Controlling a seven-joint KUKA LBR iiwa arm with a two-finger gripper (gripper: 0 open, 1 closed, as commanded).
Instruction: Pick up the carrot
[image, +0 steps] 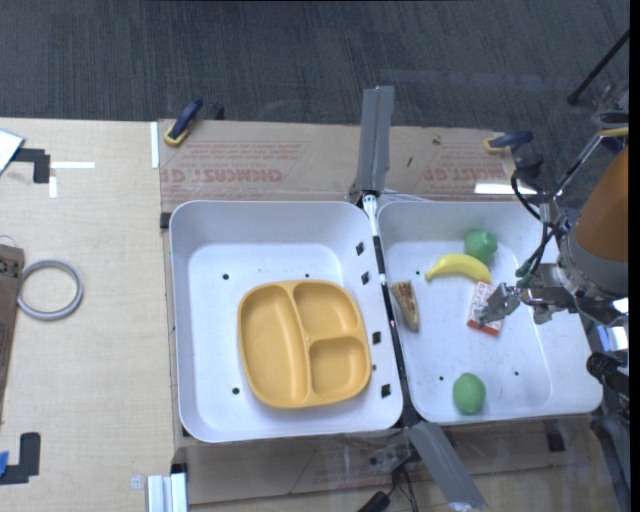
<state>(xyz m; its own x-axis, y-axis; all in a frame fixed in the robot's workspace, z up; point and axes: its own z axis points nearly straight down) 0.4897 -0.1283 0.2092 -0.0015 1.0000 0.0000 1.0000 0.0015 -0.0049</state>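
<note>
Yellow banana (459, 266), green balls (469, 392) near claw (497, 305).

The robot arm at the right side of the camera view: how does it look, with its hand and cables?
The arm shows a broad orange band above a grey wrist section. Its hand is a small piece of grey metal with thin parts. Black cables loop along the arm down toward the wrist. I cannot read any markings on it.

Orange-banded grey arm (610, 215), black cables, metal pincer (503, 303).

Bench (90, 400) with two bins (190, 330)
</note>
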